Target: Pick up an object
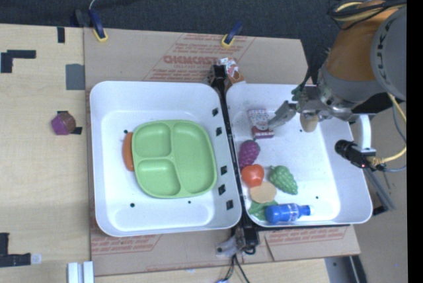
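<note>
My gripper (295, 118) hangs over the back of the right bin (330, 202), its two fingers spread and nothing between them. One grey finger (283, 114) points toward a small red-and-white packet (260, 121) just to its left. Nearer the front lie a purple grape bunch (248, 152), a red tomato (252, 174), a green bumpy fruit (283, 178), a tan disc (263, 193) and a blue bottle (285, 212) on its side.
The left bin (106, 103) holds a green divided plate (175, 158) with an orange piece (127, 151) at its left edge. A small wrapped item (228, 71) sits at the back end of the divider between the bins. A purple block (63, 123) lies on the bench at far left.
</note>
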Controlling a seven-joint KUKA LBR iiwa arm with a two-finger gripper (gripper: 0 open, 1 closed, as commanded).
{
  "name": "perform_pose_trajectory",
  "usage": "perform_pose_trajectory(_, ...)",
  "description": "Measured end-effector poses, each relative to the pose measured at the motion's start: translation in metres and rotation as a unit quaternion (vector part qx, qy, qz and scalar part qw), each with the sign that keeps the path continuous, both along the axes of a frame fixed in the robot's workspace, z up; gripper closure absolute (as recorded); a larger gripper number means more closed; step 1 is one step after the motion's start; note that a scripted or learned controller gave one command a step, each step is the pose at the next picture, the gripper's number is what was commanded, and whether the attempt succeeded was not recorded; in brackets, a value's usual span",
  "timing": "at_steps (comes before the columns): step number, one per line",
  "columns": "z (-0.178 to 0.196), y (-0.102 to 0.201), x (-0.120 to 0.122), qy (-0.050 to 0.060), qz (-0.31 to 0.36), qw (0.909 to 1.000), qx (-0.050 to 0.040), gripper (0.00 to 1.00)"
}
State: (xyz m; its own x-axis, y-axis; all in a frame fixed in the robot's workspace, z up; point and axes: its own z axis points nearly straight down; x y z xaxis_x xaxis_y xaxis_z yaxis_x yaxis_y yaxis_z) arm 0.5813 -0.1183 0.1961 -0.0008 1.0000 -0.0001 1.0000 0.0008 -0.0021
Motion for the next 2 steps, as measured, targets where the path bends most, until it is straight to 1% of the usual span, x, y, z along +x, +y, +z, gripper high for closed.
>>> perform_pose_trajectory(1,-0.053,0.017,0.034,0.000,0.000,1.0000,-0.0001,0.00)
perform_pose_trajectory(2,-0.110,0.020,0.047,-0.002,0.000,1.0000,-0.0005,0.00)
